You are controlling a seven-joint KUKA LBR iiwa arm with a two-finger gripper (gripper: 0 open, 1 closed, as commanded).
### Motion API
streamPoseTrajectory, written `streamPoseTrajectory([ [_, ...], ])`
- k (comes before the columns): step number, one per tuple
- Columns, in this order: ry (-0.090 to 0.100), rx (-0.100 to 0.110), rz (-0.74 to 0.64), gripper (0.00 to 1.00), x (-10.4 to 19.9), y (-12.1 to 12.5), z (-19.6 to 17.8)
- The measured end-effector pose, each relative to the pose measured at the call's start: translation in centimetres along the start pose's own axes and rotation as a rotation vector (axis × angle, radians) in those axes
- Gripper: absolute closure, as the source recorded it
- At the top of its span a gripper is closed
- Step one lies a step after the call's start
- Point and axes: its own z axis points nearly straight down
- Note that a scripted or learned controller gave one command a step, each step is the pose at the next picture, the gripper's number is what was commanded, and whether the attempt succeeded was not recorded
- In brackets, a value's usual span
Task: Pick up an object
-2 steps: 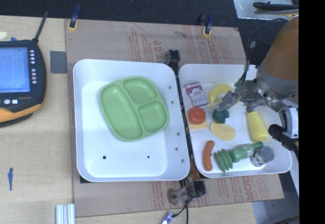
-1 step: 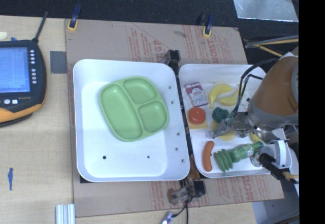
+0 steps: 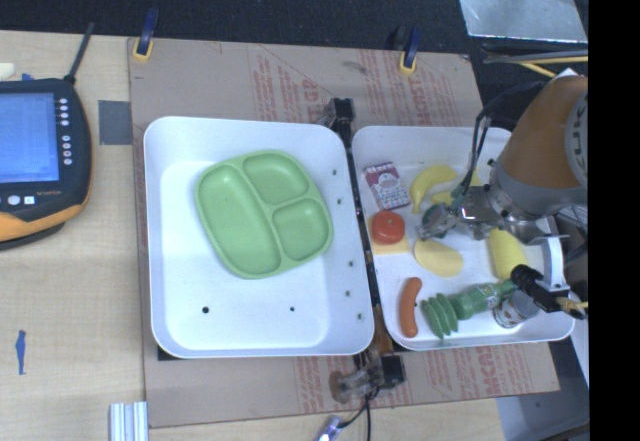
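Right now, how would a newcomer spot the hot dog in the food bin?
Find the right-hand white bin, the one crowded with toy food. Along its near left edge lies the hot dog, a slim orange-red sausage beside the green vegetable; the tomato farther back is round instead.

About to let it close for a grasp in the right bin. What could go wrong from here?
The gripper sits among crowded items: the banana, the yellow chip-like piece and the tomato lie close, so it may pinch two or shove one aside. The flat piece may slip. The arm hides part of the bin.
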Motion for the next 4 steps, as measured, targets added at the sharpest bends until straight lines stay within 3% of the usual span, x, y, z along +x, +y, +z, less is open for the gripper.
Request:
streamPoseTrajectory([
  [1,0.0,0.001,-0.001,0.0,-0.8,9.8,-0.7],
  [2,-0.001,0.002,-0.001,0.0,3.3,2.7,-1.6],
  [3,-0.001,0.004,-0.002,1.0,3.2,2.7,-2.6],
  [4,-0.001,0.0,0.001,1.0,-0.9,-2.4,-11.2],
])
